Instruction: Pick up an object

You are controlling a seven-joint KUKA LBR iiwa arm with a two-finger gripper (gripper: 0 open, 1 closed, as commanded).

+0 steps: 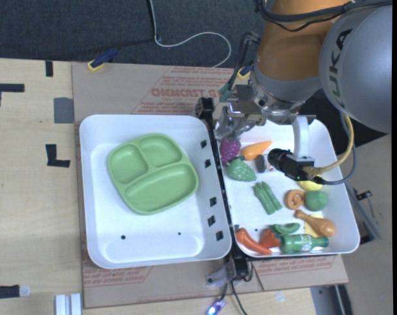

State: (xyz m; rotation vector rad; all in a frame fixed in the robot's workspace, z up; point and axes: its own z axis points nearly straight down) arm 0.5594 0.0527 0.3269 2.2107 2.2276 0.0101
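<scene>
Hand: metal two-finger unit below the orange band of the grey arm, lowered over the far-left corner of the right bin; whether it is apart or together cannot be told from the view, and nothing can be seen held in it. Nearest item: bunch of purple grapes, lying just beneath and slightly nearer the camera than the hand, close against the bin's left wall; judged the likely target. Handling, by judgement: a toy of moulded plastic, light, stiff, knobbly on its surface, not fragile; the bumps should give some purchase, though the rounded shape may roll or squirt out if pinched off-centre. Best hold is probably across the widest part of the bunch, clear of the wall. Adjoining items: green leafy vegetable touching or just beside the grapes on the near side; orange carrot just to the right; green asparagus nearer the middle. Further stock along the near edge: green bottle, red pepper, drumstick. A crowded corner; a neighbour could be nudged. Left bin: holds a green divided plate, well apart from the hand. Both bins rest on the counter.
</scene>
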